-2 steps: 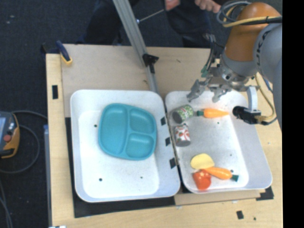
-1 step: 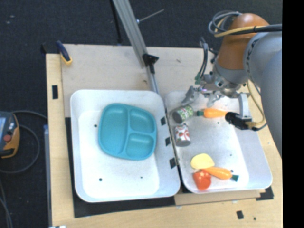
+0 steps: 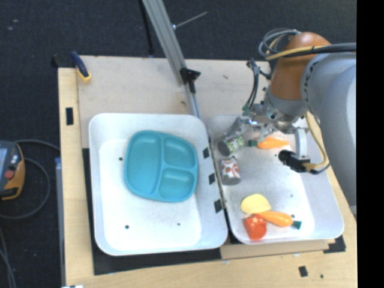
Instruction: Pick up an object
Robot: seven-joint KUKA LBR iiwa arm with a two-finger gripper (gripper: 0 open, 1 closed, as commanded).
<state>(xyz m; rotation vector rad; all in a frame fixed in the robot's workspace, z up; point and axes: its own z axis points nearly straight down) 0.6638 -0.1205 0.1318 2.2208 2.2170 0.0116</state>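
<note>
Two white bins sitting on the table [image 3: 138, 89]; claw [image 3: 257, 123] hovering at the right bin's [image 3: 318, 212] far edge, state impossible to tell. Reaching toward a small can [image 3: 230, 144] just beside it. Next: lowering squarely over the can, closing.

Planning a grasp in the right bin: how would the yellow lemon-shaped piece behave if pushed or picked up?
The yellow piece looks rounded and smooth, so it may roll or slip from a pinch. It looks like toy food, probably light and rigid. It touches the carrot, which would likely shift too.
</note>
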